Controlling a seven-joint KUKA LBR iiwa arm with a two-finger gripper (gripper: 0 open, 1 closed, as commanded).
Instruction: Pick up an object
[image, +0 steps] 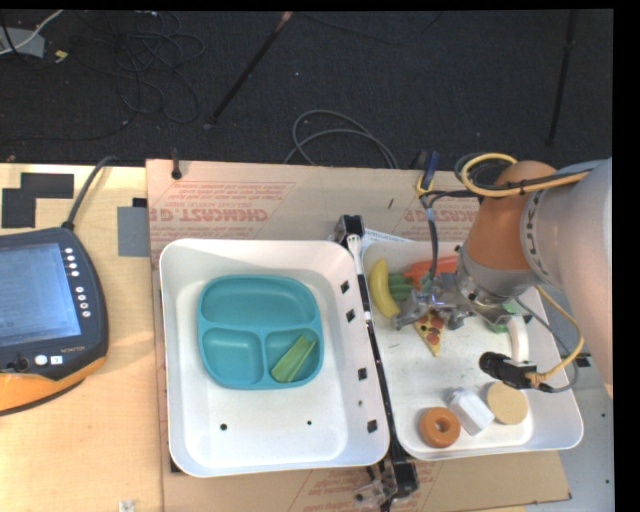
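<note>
My claw (432, 312) hangs low in the right bin (560, 432), right over a pizza slice (431, 335), yellow with red spots; whether it is apart or together I cannot tell. A banana (380, 287) lies just left. Nearer, an orange doughnut (439, 427) sits with bare white floor around it.

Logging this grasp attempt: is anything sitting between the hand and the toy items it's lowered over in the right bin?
Nothing visible does. The hand is right down among the clutter in the right bin, with the pizza slice just below it and the banana to its left. The donut lies apart, nearer the front.
</note>
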